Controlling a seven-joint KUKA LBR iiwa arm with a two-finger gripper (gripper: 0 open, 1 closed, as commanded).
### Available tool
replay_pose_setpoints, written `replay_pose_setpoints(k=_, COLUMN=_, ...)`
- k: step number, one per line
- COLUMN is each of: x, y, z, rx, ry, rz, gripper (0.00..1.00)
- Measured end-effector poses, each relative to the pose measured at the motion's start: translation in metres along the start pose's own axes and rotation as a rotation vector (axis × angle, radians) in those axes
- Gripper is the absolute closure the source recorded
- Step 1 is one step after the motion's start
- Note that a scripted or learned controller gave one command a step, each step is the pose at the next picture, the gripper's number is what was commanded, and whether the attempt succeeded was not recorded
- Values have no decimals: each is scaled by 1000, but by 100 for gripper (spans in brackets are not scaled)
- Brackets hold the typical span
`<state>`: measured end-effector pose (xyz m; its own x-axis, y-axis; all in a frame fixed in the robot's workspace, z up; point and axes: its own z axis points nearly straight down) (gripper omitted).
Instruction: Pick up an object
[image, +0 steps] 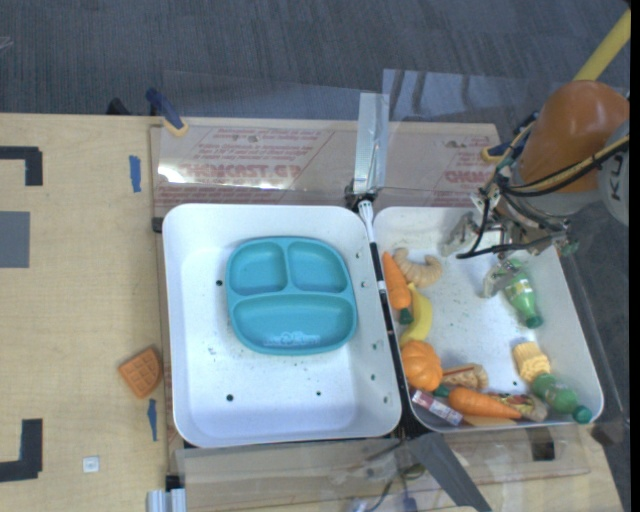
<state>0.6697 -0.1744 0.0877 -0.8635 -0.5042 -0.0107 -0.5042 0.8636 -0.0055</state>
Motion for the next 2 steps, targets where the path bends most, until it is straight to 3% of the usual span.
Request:
replay_pose_setpoints(k=1, x=54, y=-19, z=0, rx=-11, ry=3, rz=-68, gripper=0)
replay_pose_setpoints(k=2, x=50, y=-21, z=-16, rx=2, ry=-11, rz=-67, gripper=100)
